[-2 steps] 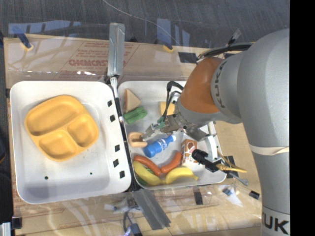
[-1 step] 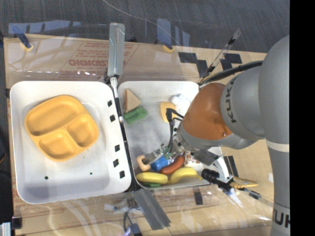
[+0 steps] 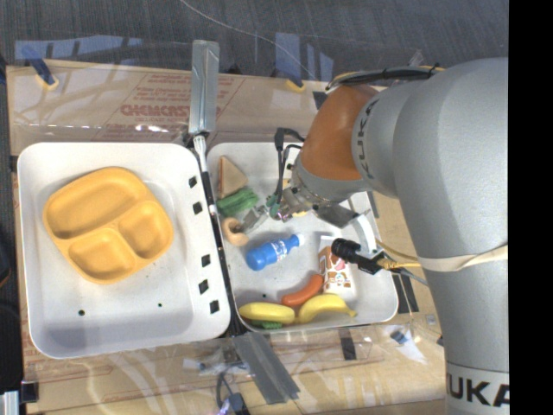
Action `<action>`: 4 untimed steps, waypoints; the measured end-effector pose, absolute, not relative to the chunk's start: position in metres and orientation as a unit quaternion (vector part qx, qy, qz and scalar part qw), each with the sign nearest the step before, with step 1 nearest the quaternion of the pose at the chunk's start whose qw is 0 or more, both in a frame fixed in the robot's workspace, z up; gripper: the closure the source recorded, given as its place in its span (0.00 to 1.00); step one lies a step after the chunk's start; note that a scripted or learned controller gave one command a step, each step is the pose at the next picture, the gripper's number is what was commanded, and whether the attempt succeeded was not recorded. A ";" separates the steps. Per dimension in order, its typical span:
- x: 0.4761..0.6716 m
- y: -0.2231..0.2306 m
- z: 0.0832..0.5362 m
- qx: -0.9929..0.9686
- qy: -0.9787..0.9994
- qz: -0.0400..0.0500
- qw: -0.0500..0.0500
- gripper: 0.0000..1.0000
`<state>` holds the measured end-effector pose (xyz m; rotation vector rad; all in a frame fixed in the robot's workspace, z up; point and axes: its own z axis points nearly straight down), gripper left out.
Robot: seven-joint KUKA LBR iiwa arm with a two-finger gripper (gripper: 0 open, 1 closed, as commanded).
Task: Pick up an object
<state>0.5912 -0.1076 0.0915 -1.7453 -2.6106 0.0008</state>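
Lying nearest in the right white bin (image 3: pixel 387 305) were two yellow plastic bananas (image 3: pixel 298 310), then a blue bottle (image 3: pixel 271 252). Farther back, mid-frame, the pincer (image 3: pixel 259 215) hovered by a green plastic vegetable (image 3: pixel 236 202); its grip couldn't be told.

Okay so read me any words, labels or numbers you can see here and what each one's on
"UKA": white letters on the arm base, cut off at the frame's edge.
Red print on the cardboard behind the bins: too blurred to read.
Small carton in the right bin: print too small to read.
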 end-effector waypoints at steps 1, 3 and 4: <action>0.563 -0.105 0.090 -0.687 -0.727 0.002 0.003 0.00; 0.478 -0.109 0.101 -0.754 -0.657 0.000 0.002 1.00; 0.494 -0.038 0.267 -0.695 -0.719 -0.004 -0.002 1.00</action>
